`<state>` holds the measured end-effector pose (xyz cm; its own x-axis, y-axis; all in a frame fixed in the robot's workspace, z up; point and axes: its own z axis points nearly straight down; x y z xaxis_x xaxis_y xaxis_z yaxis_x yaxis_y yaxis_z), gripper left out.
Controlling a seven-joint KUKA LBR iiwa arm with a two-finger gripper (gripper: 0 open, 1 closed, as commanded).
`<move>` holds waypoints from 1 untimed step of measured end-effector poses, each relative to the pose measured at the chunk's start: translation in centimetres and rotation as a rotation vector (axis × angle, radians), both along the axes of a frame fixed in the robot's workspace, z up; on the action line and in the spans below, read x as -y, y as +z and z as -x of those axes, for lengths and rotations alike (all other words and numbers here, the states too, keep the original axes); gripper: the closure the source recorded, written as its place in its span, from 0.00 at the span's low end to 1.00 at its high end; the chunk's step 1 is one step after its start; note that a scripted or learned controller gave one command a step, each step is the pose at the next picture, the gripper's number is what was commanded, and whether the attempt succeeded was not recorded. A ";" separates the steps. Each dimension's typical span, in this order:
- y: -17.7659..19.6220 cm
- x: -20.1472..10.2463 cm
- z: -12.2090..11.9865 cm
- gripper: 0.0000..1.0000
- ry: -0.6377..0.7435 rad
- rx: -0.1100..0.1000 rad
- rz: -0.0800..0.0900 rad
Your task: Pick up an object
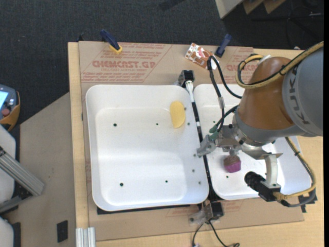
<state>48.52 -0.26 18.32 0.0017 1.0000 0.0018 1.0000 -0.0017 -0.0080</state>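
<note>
A yellow oval object [177, 114] lies in the left bin [103, 138], near its right wall. A small purple object [232, 163] sits in the right bin [231, 187], toward the front. My gripper [221, 141] hangs over the right bin's left side, just above and left of the purple object. The orange wrist band [262, 94] and the grey arm cover most of that bin. From this angle I cannot make out how the fingers stand, and nothing shows between them.
The two white bins share a ridge [198, 127] down the middle, fixed with black clamps at back and front. Cables [218, 81] run over the right bin's back. Blue clamps [110, 40] hold the cardboard base at the far edge.
</note>
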 end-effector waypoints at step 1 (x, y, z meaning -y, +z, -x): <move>28.3 0.7 -3.3 0.00 0.004 0.030 0.002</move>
<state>51.83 -0.97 46.62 -0.0019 1.0000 -0.0003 0.9998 0.0019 0.0222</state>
